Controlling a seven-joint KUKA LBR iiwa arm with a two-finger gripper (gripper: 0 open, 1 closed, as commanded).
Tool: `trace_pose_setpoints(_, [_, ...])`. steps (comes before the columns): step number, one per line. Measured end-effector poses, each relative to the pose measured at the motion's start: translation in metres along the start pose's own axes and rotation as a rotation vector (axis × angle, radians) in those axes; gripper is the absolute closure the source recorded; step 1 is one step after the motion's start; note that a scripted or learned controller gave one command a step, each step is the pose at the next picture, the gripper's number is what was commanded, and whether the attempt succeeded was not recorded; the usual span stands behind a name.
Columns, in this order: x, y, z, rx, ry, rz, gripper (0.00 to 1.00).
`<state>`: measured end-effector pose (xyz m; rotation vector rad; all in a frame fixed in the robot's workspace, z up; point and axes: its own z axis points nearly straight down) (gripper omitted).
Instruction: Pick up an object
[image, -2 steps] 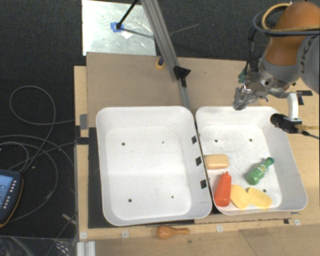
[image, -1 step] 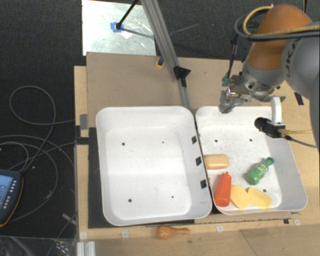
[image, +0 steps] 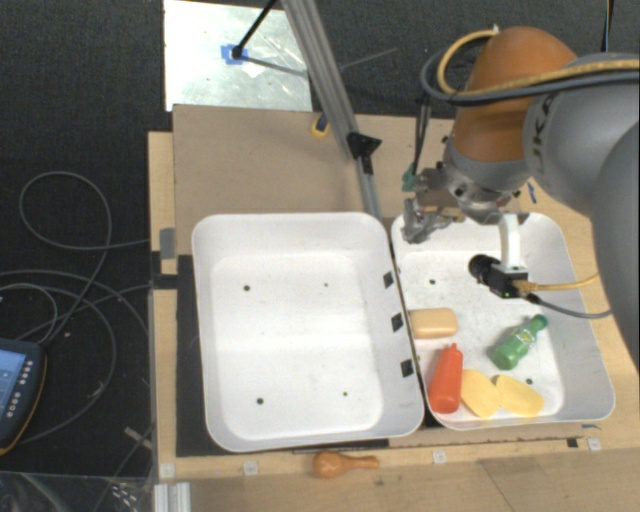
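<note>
Pincer: my pincer (image: 418, 226) hangs over the right bin's (image: 570, 262) far left corner; I cannot tell its grip.
Objects: red bottle (image: 447, 378), green bottle (image: 518, 342), tan block (image: 433, 322), yellow pieces (image: 500, 394) near its front edge.

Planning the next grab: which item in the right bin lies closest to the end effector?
The tan block at the bin's left edge lies nearest the end effector; the red bottle, green bottle and yellow pieces lie farther down.
</note>
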<state>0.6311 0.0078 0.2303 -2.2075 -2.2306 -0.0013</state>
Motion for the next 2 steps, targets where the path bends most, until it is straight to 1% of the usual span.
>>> trace_pose_setpoints(1, [0.042, -0.017, 0.006, 0.000, -0.001, 0.001, 1.00])
trace_pose_setpoints(2, [0.089, -0.048, 0.011, 0.001, 0.000, 0.001, 1.00])
